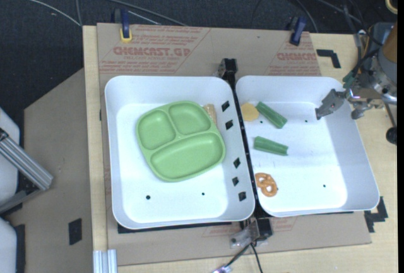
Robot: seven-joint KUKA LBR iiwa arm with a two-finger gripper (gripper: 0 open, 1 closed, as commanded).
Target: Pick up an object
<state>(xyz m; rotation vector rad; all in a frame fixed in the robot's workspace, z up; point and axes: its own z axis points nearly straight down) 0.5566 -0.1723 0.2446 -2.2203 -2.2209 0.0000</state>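
**Grey arm waits at the right rim, five small things in the bins**

Grey metal of the arm comes in from the right side, and we see its wrist over the upper right corner of the right bin (353, 196). The pincer (341, 105) points toward the left and a little downward, above the right rim of this bin. Its two fingers are apart, one on the bin side and one nearer the arm, and we see nothing between them.

We count two white bins on the tabletop (158, 44), side by side and touching along the middle. In the left bin (126, 202) lies one green plate with three compartments (181, 139), and just beside its upper right edge one small tan piece (209, 113), partly hidden.

In the right bin we count four things, all in its left half and well apart from the pincer: two green sticks, the upper green stick (271, 114) and the lower green stick (271, 146), one round yellow piece (250, 112) touching the upper one, and one orange pretzel (267, 184) near the lower left corner.
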